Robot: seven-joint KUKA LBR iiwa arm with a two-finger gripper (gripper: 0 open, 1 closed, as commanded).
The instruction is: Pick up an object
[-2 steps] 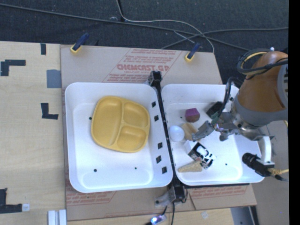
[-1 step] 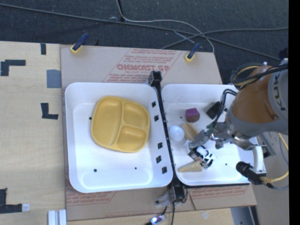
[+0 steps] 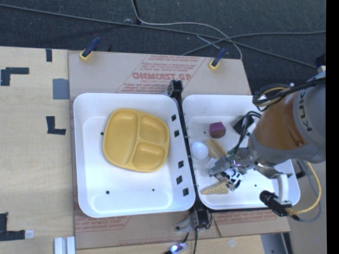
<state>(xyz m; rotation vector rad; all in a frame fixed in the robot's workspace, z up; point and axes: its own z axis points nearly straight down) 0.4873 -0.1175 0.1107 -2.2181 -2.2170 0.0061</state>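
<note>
My gripper (image 3: 226, 169) is low in the right bin (image 3: 204, 106), its metal fingers down among the objects near the bin's middle. A tan wedge-shaped piece (image 3: 215, 189) lies just below it at the bin's front. A white ball (image 3: 199, 150) rests to its left, next to a beige piece (image 3: 216, 147). A small purple block (image 3: 216, 129) sits further back. The grey arm with its orange band (image 3: 278, 128) covers the bin's right half. Whether anything is between the fingers is hidden.
The left bin (image 3: 87, 142) holds a yellow divided plate (image 3: 136, 139). A black divider with clamps (image 3: 183, 142) runs between the bins. Yellow clamps (image 3: 90, 48) and cables lie at the bench's back edge.
</note>
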